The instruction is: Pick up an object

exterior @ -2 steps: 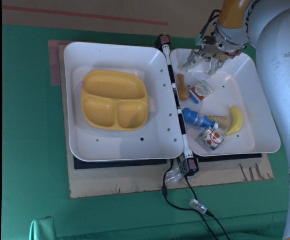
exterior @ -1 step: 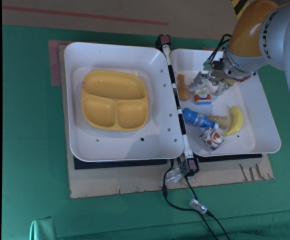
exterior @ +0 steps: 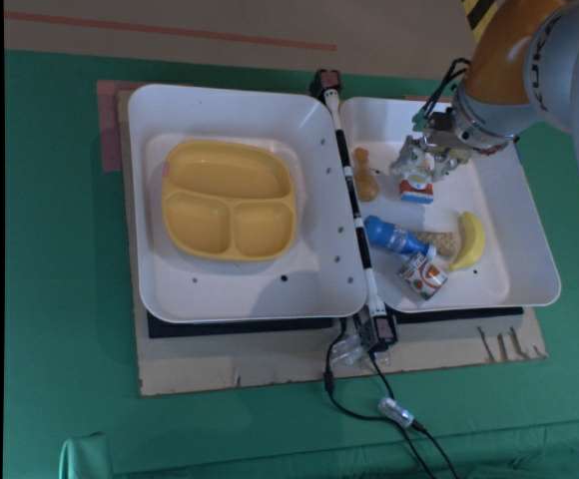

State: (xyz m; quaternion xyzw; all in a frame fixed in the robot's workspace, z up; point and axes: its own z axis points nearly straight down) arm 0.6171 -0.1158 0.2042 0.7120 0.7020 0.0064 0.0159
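1. we see the grey two-finger gripper (exterior: 421, 164) low in the right white bin (exterior: 529, 242), over a small red, white and blue toy (exterior: 416, 190); can't tell its grip state.
2. yellow plastic banana (exterior: 470, 239), blue bottle (exterior: 390, 236) and printed can (exterior: 424, 272) lie near the front.
3. yellow divided plate (exterior: 229, 199) sits in the left white bin (exterior: 160, 277).

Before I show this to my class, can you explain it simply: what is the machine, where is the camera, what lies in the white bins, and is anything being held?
The machine is a robot arm, grey with an orange band, reaching in from the right. Its hand is low over the right bin. One fixed camera looks down on the bench at a slant. The left bin holds a yellow tray with three compartments. The right bin holds small things: a brown toy, a red, white and blue toy just under the hand, a blue bottle, a can and a banana. I cannot tell whether the hand holds anything; its tips are hard to make out.
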